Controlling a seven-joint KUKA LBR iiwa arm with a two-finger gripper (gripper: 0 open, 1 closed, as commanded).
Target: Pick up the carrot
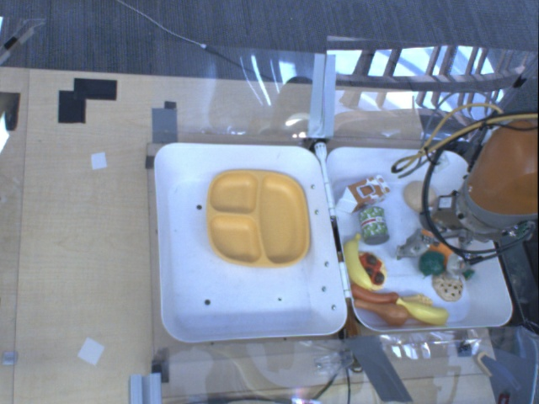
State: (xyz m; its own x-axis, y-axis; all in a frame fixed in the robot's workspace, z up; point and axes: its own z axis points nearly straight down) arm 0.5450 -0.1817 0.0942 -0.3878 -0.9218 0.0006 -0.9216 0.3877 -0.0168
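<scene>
Claw (431, 249) — down inside the right bin (497, 314), low over a small orange-and-green piece, the carrot (432, 257): orange body toward the arm, green tuft toward the bin's near wall. The metal ends sit at or around it, but the wrist and cable loops hide the gap; I cannot tell how wide the claw stands or whether anything is between its ends. No grasp to record.

Taking the carrot as landmark from here:
- Just on its near side, a round cookie (449, 288), almost touching. Crowding on that flank likely explains the steep, from-above approach.
- To its left, a green-labelled can (373, 224) standing upright, with a small brown-and-white carton (368, 190) beyond it toward the far wall.
- Farther left and nearer the camera, a banana (367, 268) along the bin's left wall; below it a hot dog (381, 305) and a second yellow piece (425, 310) lying against the near wall — things seem to have settled at the walls, leaving the carrot fairly open on its left.
- Well apart to the left, in the other bin (181, 310), a yellow divided plate (257, 217) lies flat, near the middle.

Arm (505, 175) bulks over the carrot's right side, orange band uppermost, cables trailing around it.

Judgement: the approach step is done or nearly so; closing and lifting are not yet shown. Risk — nipping the cookie too.
</scene>
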